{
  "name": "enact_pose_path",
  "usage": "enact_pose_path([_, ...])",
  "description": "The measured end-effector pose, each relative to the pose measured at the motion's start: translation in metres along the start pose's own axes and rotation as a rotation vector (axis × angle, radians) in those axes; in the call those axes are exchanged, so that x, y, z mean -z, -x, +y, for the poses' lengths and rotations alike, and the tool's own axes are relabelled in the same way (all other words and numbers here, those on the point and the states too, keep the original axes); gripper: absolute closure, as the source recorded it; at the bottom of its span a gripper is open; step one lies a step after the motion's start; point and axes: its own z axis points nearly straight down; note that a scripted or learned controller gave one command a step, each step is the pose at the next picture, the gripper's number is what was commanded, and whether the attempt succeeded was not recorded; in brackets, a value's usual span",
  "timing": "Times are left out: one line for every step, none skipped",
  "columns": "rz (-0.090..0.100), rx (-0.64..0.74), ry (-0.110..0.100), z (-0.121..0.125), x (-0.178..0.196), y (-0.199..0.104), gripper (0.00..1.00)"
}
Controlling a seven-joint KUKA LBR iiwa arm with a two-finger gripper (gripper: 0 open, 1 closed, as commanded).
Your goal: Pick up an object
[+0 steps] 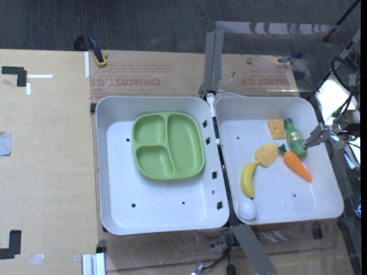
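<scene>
white egg [246, 209] sits nearest, well below the green bottle [295, 140]. gripper [314, 137] is just right of the bottle, which stands upright-ish; can't tell its finger state, too blurry.

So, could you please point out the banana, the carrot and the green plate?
banana [248, 179], camera view, middle of its curve
carrot [298, 165], camera view, orange body
green plate [184, 142], camera view, right compartment

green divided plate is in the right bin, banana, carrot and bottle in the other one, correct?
Not quite. The camera view shows the green divided plate in the left bin, not the right. The banana, carrot and bottle are in the other one, the right bin.
</scene>
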Motion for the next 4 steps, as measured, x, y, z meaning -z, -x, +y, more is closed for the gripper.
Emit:
enact_pose_path([-0.002,0.424,0.004,-0.029,0.035,0.008,0.00])
enact_pose_path([0.000,0.417,0.002,0.022,-0.079,0.018,0.00])
enact_pose_path([0.005,0.295,0.003,0.031,-0.180,0.028,0.00])
enact_pose_path([0.002,0.291,0.004,0.031,-0.171,0.030,1.00])
